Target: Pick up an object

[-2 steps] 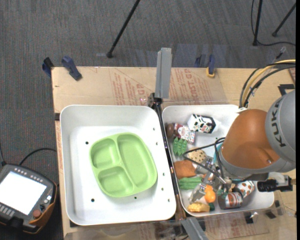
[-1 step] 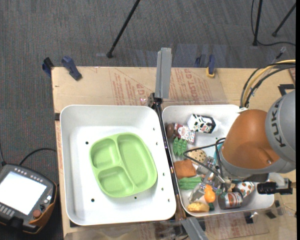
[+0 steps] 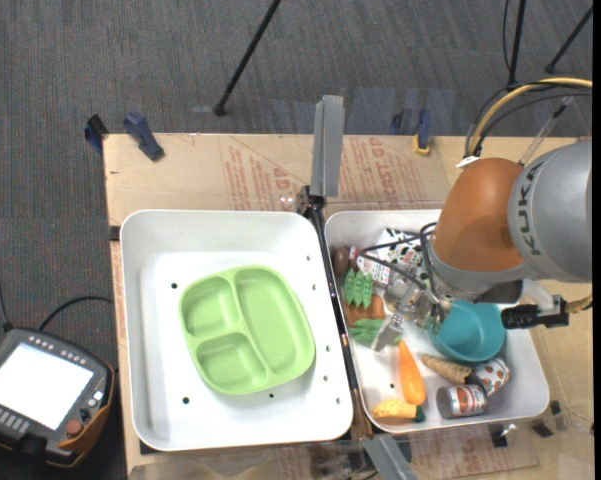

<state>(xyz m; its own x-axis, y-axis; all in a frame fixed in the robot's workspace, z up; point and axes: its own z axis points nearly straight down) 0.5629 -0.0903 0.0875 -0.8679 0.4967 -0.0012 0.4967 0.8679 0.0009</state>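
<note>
1 readable word, "KUKA", marks the arm.

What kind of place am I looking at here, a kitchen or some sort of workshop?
Most likely a robotics lab. A grey and orange robot arm reaches over two white bins, one filled with toy food, while tripod legs stand on the carpet and a handheld control tablet lies nearby.

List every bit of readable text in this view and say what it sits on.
"KUKA", partly visible, on the grey arm.
Red printing on the cardboard sheet: too faint and upside down to read.
Label on the can: too small to read.
Packet in the right bin: print blurred.
</note>
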